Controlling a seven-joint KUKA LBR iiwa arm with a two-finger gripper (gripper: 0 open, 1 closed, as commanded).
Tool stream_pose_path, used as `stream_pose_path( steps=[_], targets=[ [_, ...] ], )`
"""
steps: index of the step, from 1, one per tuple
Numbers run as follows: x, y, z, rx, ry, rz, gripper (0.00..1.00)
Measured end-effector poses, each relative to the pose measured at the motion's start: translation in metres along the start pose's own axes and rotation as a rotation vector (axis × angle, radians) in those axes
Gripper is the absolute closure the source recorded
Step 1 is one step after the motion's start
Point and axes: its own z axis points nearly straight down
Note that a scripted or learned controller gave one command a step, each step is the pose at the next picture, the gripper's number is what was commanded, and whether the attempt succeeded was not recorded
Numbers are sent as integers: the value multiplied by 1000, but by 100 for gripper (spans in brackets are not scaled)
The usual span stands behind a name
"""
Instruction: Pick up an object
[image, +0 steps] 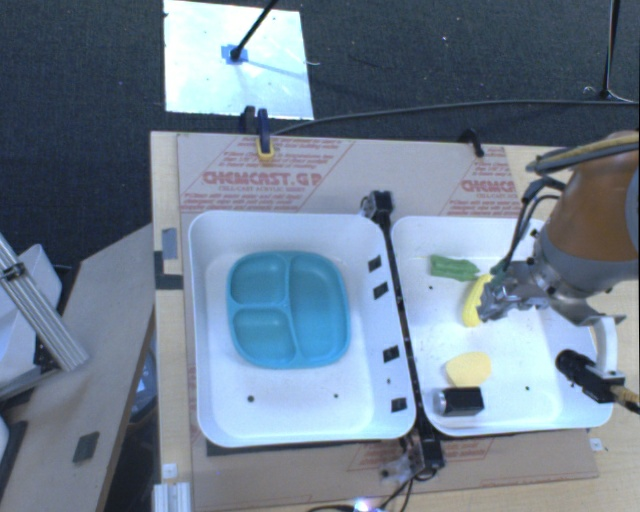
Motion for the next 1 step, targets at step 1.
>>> stream_pose_path(
  steps=[1],
  targets=[
    [48, -1, 5, 2, 1, 0, 100]
  ],
)
